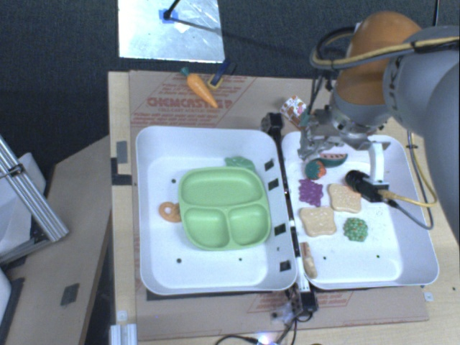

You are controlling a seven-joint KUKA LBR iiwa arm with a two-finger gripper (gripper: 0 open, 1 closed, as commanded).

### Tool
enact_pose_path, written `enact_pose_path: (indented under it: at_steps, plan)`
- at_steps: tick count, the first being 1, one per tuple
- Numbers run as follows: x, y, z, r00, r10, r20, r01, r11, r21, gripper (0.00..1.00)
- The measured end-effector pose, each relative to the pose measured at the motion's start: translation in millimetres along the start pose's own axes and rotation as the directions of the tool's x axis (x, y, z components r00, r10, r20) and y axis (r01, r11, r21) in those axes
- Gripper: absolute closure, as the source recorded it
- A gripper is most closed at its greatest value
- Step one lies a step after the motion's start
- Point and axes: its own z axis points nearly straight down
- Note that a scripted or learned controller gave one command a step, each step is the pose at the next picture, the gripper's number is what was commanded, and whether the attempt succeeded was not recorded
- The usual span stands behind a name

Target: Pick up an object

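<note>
Now the gripper [314, 152] hovers at the right bin's [413, 225] far-left corner over the watermelon slice [330, 157]; finger state unclear; next, descend and close.

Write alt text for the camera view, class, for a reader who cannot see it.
A grey robot arm reaches from the right, its gripper low over the right white bin near a watermelon slice, purple grapes, two toast pieces and broccoli. The left bin holds a green divided tray and a small pretzel. A toy carrot lies behind the bins.
</note>
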Motion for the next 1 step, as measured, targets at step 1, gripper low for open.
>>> enact_pose_path:
  at_steps: [1]
  plan:
    - [51.5,25.8,-19.7,1.0,-0.001,-0.001,0.001,1.0,-0.002,1.0]
